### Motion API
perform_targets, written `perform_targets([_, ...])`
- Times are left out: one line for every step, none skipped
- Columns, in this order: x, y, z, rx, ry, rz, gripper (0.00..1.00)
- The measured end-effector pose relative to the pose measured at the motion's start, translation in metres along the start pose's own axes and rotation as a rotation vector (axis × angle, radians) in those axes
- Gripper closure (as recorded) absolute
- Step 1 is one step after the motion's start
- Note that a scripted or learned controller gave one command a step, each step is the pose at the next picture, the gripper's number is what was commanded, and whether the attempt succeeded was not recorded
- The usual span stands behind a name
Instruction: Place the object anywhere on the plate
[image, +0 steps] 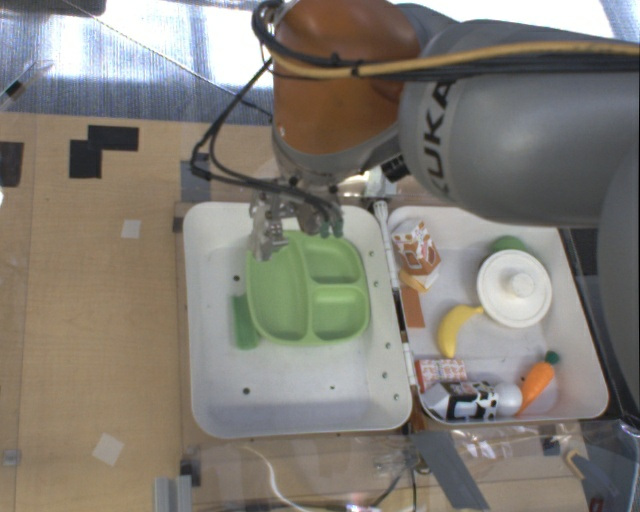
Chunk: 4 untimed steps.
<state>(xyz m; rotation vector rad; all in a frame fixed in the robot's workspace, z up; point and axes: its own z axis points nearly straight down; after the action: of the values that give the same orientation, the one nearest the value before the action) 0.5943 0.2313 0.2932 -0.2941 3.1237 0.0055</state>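
right bin (590, 400): bottle (478, 402), carrot (538, 384), banana (457, 327), white lidded pot (513, 286) | left bin (215, 390): green plate (308, 290), centre | gripper (292, 226): over plate's 11 o'clock rim, opening cannot be told, nothing seen held

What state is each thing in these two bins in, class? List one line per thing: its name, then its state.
green plate: flat in the left bin, compartments bare.
hand: over the plate's far left corner.
banana: lying in the right bin.
carrot: lying near the right bin's front corner.
white lidded pot: upright, lid on.
cow-patterned bottle: on its side along the front wall.
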Motion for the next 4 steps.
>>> perform_targets([0.074,-0.039,0.064,0.002,0.0,-0.205,1.0])
perform_targets([0.039,-0.099,-0.054,0.006,-0.012,-0.378,1.0])
perform_targets([-0.001,-0.141,-0.197,0.006,-0.012,-0.364,1.0])
perform_targets([0.093,-0.112,-0.174,0.004,-0.008,-0.431,1.0])
